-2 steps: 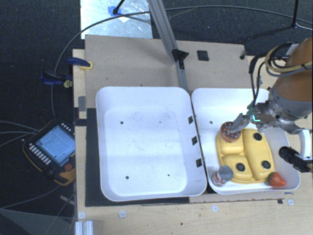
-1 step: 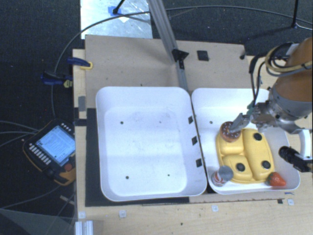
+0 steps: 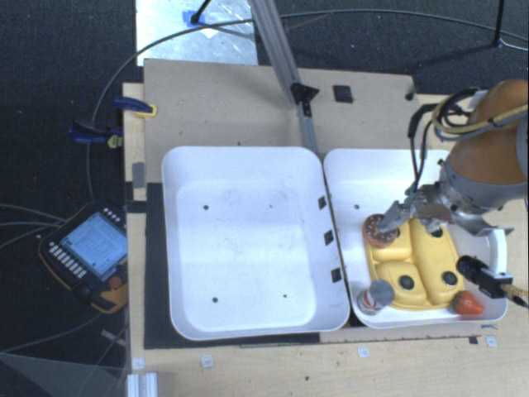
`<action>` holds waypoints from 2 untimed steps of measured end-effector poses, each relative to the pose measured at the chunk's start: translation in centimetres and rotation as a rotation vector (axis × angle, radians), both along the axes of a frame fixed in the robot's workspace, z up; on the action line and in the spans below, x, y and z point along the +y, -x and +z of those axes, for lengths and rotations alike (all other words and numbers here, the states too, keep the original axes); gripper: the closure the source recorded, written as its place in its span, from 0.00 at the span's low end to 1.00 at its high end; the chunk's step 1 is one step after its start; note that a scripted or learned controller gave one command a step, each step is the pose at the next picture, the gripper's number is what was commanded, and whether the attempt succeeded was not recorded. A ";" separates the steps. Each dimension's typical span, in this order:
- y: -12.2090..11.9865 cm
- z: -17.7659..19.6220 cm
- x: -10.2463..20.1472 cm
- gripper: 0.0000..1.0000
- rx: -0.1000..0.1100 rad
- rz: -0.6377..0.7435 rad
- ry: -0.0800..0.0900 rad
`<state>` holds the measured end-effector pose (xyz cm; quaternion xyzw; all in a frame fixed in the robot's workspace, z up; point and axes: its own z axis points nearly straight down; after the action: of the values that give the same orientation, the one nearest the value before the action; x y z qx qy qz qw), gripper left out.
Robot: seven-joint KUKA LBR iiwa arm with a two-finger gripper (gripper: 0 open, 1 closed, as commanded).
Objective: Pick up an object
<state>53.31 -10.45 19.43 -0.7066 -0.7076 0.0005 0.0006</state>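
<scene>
In the camera view, I see the gripper [image 3: 399,216] low inside the right bin [image 3: 347,168], at the upper left corner of the large yellow moulded piece [image 3: 426,263] and just beside the small round brown object [image 3: 379,231]. I cannot tell whether the gripper is wide, narrow or closed on anything, because the wrist hides its tip at this slant. I judge the brown object to be the pick target. It lies against the yellow piece's left edge, near the wall between the bins. To do this step well, I centre the gripper over the brown object, keep it clear of the yellow edge, descend straight and close only once it is level with the object. The grey round piece [image 3: 380,292] and the red piece [image 3: 469,305] lie near the bin's front edge, well clear of the approach. I confirm the grasp only after lifting.
</scene>
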 end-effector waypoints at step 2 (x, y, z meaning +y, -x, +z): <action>0.1 -8.8 0.2 0.00 -0.025 0.001 0.005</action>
<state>53.19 -10.29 10.58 -0.7060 -0.7081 -0.0064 -0.0098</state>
